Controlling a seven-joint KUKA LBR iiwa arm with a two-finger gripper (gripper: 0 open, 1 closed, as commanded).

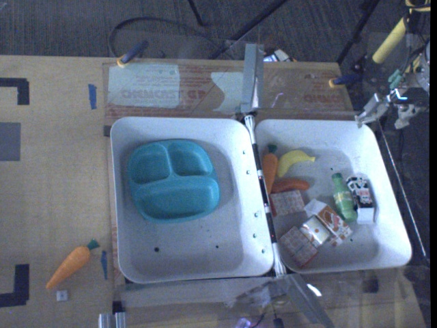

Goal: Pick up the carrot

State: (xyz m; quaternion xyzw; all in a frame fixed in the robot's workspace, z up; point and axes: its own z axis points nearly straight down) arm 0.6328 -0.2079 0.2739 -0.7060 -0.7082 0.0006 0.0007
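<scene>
A single camera hangs above the bench point(54, 149) and looks down on it at a slant, tilted toward twelve o'clock, so dark floor shows along the top of the picture. It stands far enough back to take in both white bins whole: the left bin point(235, 255) sits near the picture's centre and the right bin point(389, 248) runs toward three o'clock. Bare bench top stretches to nine o'clock, and the bench's near edge lies at six o'clock.

Pale grey metal hand point(384, 105), yellow cable point(393, 39)
</scene>
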